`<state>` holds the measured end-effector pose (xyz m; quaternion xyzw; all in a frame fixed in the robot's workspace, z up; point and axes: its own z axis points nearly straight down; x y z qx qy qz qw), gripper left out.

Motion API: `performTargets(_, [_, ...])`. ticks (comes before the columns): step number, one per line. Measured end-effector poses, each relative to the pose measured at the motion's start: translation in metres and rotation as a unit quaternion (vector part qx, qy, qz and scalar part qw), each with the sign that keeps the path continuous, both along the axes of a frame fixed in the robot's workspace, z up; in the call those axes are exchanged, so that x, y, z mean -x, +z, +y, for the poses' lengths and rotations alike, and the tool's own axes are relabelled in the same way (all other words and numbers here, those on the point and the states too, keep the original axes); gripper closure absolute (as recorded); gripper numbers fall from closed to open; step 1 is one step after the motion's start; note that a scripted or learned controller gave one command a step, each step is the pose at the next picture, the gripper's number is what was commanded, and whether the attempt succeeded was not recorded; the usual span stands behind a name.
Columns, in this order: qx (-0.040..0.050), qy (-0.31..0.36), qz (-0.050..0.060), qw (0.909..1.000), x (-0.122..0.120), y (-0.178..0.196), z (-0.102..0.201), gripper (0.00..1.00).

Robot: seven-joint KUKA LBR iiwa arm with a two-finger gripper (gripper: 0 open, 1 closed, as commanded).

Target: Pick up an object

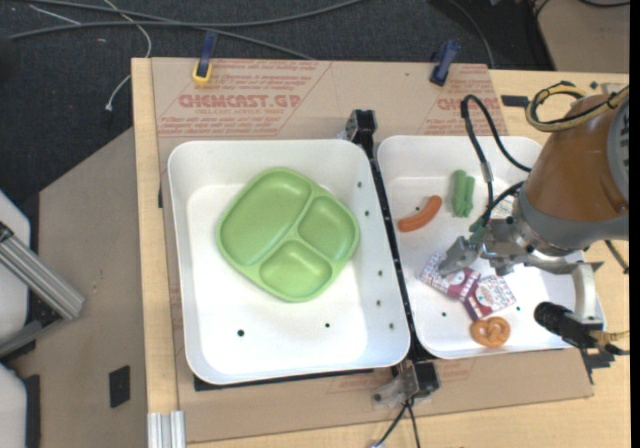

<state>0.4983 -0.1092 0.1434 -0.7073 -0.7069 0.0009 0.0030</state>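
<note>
The right bin (415, 164) holds an orange sausage (419, 214), a green pickle-like piece (462, 193), two pink and white packets (447, 277) (493, 294) and a brown pretzel (491, 332). My gripper (466, 252) hangs low over the middle of this bin. It is just above the upper edge of the left packet, below the green piece and right of the sausage. Nothing is visibly lifted. The arm's orange band (575, 171) and grey wrist cover the right part of the bin.
A green divided plate (288, 233) lies in the left bin (190, 236). Both bins sit on a cardboard sheet (240, 96) held by two blue clamps (444, 63) (206, 54). A black cable (478, 136) loops over the right bin's far edge.
</note>
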Motion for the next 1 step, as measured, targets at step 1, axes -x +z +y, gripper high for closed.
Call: performTargets(1, [0.0003, 0.000, -0.002, 1.0000, -0.0007, -0.0499, 0.0007, 0.00])
